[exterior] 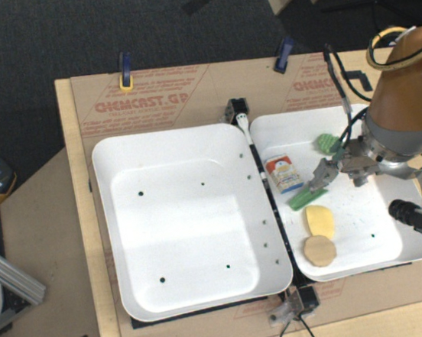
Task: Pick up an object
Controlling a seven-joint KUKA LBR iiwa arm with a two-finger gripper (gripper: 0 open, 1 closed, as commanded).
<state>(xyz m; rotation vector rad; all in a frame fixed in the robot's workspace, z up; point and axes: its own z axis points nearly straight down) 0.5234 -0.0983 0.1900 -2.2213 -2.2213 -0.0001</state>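
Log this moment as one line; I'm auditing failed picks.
gripper: over right bin, above green stick | grasp: unconfirmed | also in bin: carton, yellow piece, tan disc

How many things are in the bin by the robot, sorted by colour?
Green: 2, a block and a long piece
Yellow: 1, a soft shape
Tan: 1, a round disc
Red, white and blue: 1, a small packet
Total: 5, all in the right bin

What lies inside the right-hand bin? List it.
In the right bin: a small carton, two green pieces, a yellow block, a tan disc. The arm covers the bin's right part.
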